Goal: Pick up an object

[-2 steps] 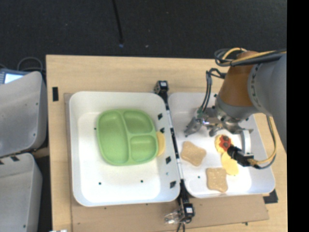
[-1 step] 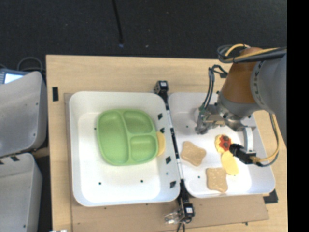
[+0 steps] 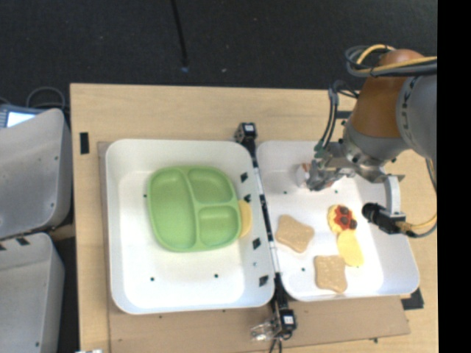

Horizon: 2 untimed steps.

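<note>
Since any of the pieces in the right bin (image 3: 390,274) would satisfy the task, the nearest one is the sensible pick: a tan toast-shaped slice (image 3: 294,234) lying flat toward the bin's left wall, about midway along it. It looks like a toy food piece — light, probably stiff plastic or foam (which of the two cannot be told from here), with a smooth face that may slip. Because it lies flat and thin, the hold would have to be across its opposite edges, fingers straddling it and pressing close to the bin floor.

A second slice (image 3: 330,273) lies near the bin's front edge, and a yellow piece with red topping (image 3: 344,232) sits toward the right side; both look equally light, the yellow one more rounded and likelier to squirt out of a pinch.

The gripper (image 3: 318,178) hangs over the back part of the right bin, near its far-left corner, and nothing is seen between its fingers — whether they are spread or pressed together cannot be told at this angle. The first slice lies in front of the gripper and slightly to its left, apart from it, with bare bin floor between them.

In the left bin (image 3: 118,271) a green divided tray (image 3: 195,208) rests at centre, a poor candidate, being wide.
</note>
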{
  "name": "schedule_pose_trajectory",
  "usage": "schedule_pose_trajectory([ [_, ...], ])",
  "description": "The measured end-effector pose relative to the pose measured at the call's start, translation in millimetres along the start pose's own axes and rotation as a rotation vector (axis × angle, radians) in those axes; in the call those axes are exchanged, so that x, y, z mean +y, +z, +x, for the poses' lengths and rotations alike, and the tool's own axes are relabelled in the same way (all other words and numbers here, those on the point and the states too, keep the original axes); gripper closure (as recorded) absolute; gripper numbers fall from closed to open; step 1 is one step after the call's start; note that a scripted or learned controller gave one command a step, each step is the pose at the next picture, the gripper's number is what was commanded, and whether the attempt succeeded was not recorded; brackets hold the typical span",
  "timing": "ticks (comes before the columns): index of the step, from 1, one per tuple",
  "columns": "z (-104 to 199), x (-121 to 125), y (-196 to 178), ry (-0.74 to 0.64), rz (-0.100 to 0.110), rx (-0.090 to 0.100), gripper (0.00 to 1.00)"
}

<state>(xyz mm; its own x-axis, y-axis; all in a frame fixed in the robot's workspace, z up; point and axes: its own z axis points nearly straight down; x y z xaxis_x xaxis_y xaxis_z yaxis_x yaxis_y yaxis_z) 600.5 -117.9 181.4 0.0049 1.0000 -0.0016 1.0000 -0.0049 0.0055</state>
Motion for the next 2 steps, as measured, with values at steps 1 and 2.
schedule_pose_trajectory([
  [1, -10, 7, -60, -0.004, -0.003, -0.001, 1.0],
  [2, -11, 8, -75, -0.008, 0.002, 0.001, 1.0],
])
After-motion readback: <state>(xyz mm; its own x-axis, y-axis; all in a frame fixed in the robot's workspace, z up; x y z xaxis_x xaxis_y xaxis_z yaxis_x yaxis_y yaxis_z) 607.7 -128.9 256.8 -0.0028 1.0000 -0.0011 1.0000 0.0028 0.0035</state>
